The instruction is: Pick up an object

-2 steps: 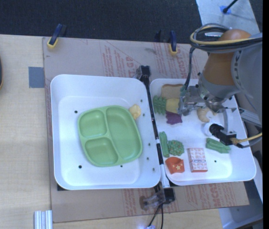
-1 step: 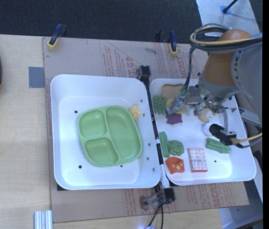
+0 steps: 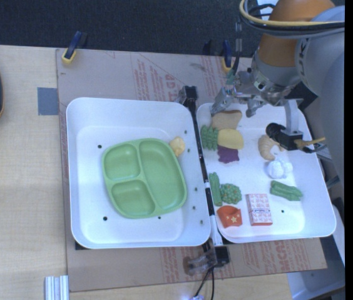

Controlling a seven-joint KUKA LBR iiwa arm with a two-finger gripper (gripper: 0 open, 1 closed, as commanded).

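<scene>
Above the far edge of the right bin [image 3: 317,195] — the claw [image 3: 239,104], fingers spread, pinching nothing. Just below it a tan bread slice [image 3: 226,119], touching a yellow piece [image 3: 230,139] with a purple piece [image 3: 228,155] under that. Further toward the near side — green broccoli [image 3: 230,193], red strawberry block [image 3: 230,216], small red-white carton [image 3: 259,209]. In the left bin [image 3: 82,167], a green divided plate [image 3: 143,177], beside it a small yellow item [image 3: 177,145].

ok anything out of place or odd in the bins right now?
One thing: a small yellow item sits in the left bin against the green divided plate, outside its compartments, while the other toy foods are all in the right bin. No spill or damage that I can see.
</scene>
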